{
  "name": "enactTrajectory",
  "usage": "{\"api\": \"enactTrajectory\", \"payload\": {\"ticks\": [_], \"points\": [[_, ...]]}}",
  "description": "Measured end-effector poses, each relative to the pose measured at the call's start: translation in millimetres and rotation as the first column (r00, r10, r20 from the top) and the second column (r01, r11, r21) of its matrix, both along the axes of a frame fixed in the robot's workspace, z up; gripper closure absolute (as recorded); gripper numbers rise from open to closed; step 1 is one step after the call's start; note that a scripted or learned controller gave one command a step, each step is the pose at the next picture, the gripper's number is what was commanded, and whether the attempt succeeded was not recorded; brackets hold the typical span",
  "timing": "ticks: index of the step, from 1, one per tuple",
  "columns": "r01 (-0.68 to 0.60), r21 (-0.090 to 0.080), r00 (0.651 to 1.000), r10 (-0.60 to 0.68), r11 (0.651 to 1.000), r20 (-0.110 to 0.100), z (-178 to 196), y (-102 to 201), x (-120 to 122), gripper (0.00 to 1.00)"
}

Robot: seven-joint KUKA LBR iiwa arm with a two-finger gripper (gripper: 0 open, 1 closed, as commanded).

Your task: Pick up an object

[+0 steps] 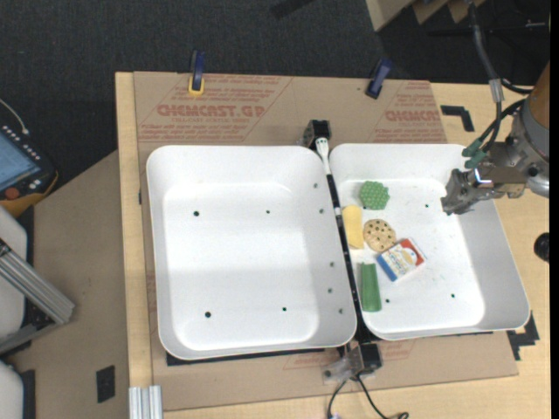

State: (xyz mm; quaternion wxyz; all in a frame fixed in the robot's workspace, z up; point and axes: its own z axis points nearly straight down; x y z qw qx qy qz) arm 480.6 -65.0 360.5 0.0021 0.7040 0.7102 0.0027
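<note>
Bench cardboard (pixel 262 103) under two white bins (pixel 236 173), dark carpet (pixel 87 24) behind; gripper (pixel 456 197) jaw state unclear.

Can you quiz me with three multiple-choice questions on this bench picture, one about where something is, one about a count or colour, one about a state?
1. Which bin holds the loose objects?
A. The left bin
B. The right bin
C. Both bins

2. How many objects lie in that bin?
A. Two
B. Five
C. Eight

3. Where is the gripper relative to the objects?
A. Clamped on the cookie
B. Pressing on the green stick
C. Off to their right, apart from them

Answers:
1. B: the green bumpy piece, yellow piece, cookie, red, white and blue packet and green stick all lie in the right bin, towards its left wall.
2. B: those five can be counted.
3. C: the gripper sits near the bin's right side, with bare white floor between it and the cluster.
</note>
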Motion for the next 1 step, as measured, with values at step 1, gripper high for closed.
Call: {"api": "enactTrajectory", "payload": {"ticks": [1], "points": [[-0.001,0.001,1.0,0.001,1.0,-0.002,27.6,82.3,-0.6,1.0]]}}
